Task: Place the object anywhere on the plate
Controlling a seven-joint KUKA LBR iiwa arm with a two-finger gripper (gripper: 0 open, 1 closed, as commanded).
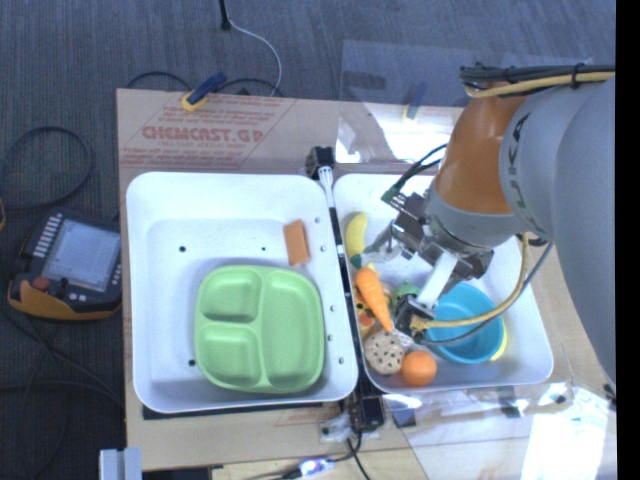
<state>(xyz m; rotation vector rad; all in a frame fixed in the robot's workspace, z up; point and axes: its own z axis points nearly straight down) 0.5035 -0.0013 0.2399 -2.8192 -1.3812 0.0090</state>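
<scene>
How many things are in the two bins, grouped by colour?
Orange: 3 – carrot, orange, block
Green: 1 – plate
Yellow: 1 – banana
Blue: 1 – bowl
Tan: 1 – cookie
Total: 7 clearly visible

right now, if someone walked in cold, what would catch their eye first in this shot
The grey arm with its orange band reaches in from the right over the right bin, which is crowded with a carrot, a cookie, an orange and a blue bowl. In the left bin, a bright green divided plate lies beside a small orange block.
</scene>
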